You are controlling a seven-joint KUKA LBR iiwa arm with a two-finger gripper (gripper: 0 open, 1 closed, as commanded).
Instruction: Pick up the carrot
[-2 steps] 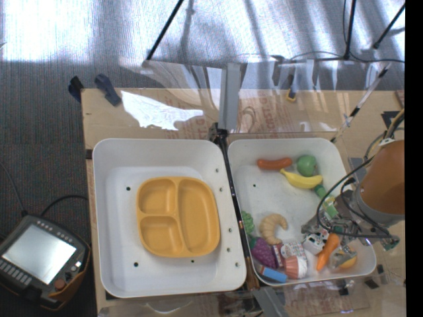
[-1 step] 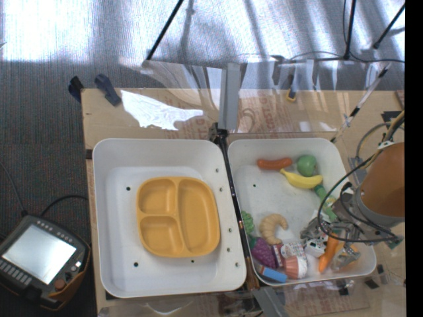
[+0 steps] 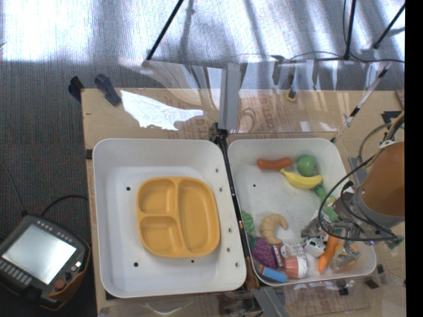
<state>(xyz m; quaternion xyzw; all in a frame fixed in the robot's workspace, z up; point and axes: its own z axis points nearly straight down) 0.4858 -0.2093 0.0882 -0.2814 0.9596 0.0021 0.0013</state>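
The carrot (image 3: 328,252) is a small orange cone with a green top. It lies near the front right corner of the right bin (image 3: 277,149). My gripper (image 3: 331,243) is low over it, reaching in from the right under the orange wrist band. It is open, with one metal finger (image 3: 313,230) on the carrot's left and the other on its right. The carrot lies in the gap, resting on the bin floor.
The right bin also holds a red sausage (image 3: 273,164), a green ball (image 3: 306,164), a banana (image 3: 301,179), a croissant (image 3: 273,226), a purple item (image 3: 264,251) and small packets beside the carrot. A yellow divided plate (image 3: 177,216) sits in the left bin (image 3: 119,157).
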